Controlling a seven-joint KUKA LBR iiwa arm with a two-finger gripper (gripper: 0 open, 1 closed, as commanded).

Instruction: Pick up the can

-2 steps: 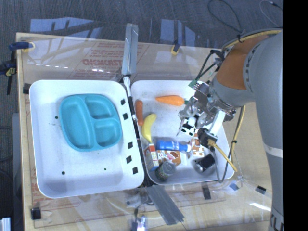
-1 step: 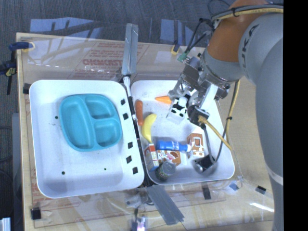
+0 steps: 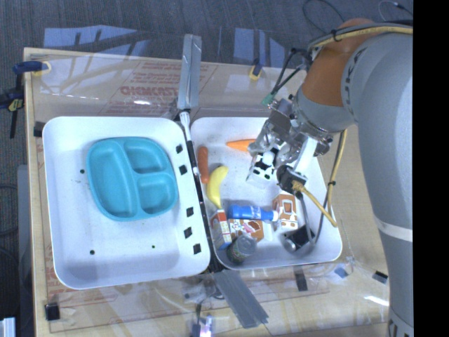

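The can stands at the front of the right bin, close to the wall between the bins. Its dark round top faces up, and a red-and-white carton and a blue tube crowd it. My gripper hangs over the middle of the right bin, above and to the right of the can and well apart from it. Black-and-white markings show on the gripper's body.
A banana, an orange stick and a carrot lie in the right bin's back left. A small orange carton and a black cup sit at the front right. The left bin holds a blue divided plate.
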